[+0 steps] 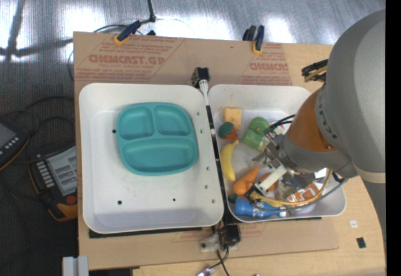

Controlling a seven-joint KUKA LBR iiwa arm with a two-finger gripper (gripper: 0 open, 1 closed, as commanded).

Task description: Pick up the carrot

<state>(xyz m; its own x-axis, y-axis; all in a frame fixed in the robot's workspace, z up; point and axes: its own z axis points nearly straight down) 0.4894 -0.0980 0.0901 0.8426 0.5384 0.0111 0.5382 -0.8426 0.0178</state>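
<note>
Inside right bin: carrot, banana; left bin: teal tray.

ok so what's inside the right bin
In the right bin: a banana, a carrot, a green toy, a pale block and a blue item. The arm covers the bin's right part.

The arm ran off the right edge and covered much of the right bin; the carrot seemed partly hidden.
</note>
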